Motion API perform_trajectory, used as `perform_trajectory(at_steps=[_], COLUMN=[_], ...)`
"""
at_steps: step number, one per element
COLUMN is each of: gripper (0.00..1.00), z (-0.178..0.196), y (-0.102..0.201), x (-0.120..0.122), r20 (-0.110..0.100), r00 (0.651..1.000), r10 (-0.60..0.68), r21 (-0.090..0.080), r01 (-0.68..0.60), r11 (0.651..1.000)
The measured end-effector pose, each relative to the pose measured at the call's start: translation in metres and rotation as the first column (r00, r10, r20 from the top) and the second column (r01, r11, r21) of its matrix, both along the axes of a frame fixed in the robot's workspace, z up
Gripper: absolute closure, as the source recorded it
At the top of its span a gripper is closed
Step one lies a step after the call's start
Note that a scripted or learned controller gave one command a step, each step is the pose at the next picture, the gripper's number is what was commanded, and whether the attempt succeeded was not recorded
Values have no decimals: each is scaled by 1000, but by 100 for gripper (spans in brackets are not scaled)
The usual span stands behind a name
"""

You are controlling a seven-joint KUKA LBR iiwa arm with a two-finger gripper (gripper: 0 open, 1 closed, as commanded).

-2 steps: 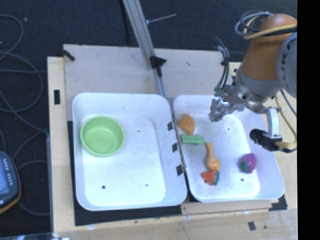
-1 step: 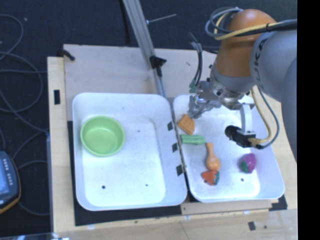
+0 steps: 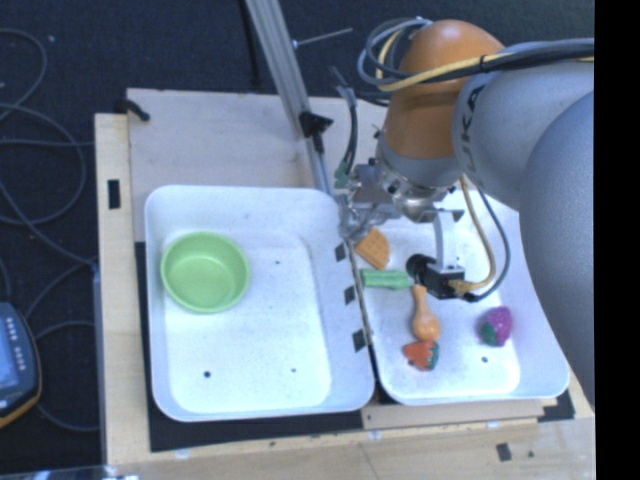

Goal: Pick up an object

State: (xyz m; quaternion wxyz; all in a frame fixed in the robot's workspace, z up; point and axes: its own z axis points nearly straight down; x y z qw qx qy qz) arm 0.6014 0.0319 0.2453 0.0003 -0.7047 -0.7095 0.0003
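A green bowl (image 3: 205,271) sits alone in the left bin (image 3: 180,368), far from the arm. The gripper (image 3: 357,218) hangs over the near-left corner of the right bin (image 3: 540,368), and an orange chunk (image 3: 373,249) lies just below it, toward the front; whether anything is being held, I cannot tell. A green stick (image 3: 387,280), a small gourd (image 3: 424,315), a red-green toy (image 3: 421,354) and a purple toy (image 3: 495,325) crowd the white floor nearby, so there is little room.

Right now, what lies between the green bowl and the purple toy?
Camera view: between green bowl and purple toy lie bare bin floor, the bins' rims, then the orange gourd-shaped toy.
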Motion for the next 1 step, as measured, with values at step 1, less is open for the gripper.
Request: perform_trajectory(at_steps=[1], gripper=[100], z=[4], y=[55], x=[5], r20=[2], r00=[1000], r10=[1], r21=[1], r01=[-1], r11=[1000])
